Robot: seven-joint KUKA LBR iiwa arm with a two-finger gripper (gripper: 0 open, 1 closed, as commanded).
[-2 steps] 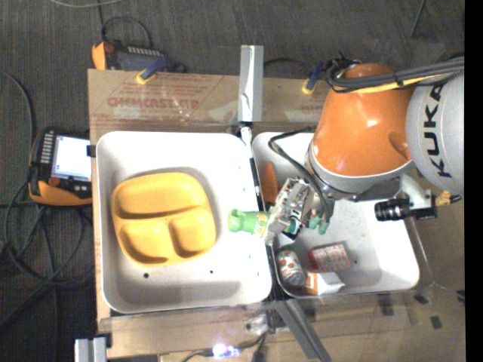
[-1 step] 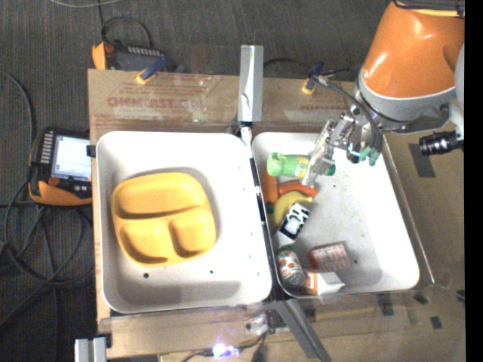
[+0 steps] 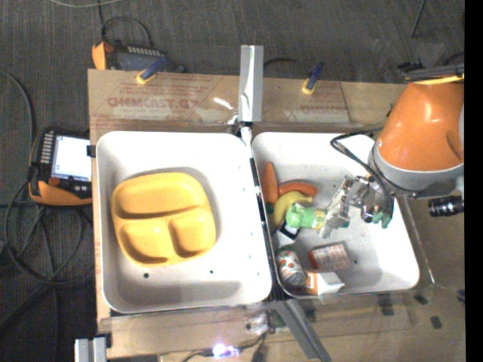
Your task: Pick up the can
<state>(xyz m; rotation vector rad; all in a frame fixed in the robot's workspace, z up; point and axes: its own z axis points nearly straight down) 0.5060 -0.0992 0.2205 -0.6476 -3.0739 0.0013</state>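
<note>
Lying in the right bin's (image 3: 392, 274) near-left corner: small can (image 3: 290, 268), red-and-white label. Gripper (image 3: 337, 210) above green bottle (image 3: 306, 217); finger state unclear.

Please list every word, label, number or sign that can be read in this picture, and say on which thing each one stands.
None can be read for certain.
Cardboard behind the bins: red print, upside down and too faint to read.
Can: label blurred.
Green bottle: label blurred.
Small box: print too small.
Handheld screen left of the bench: glare, nothing legible.
</note>
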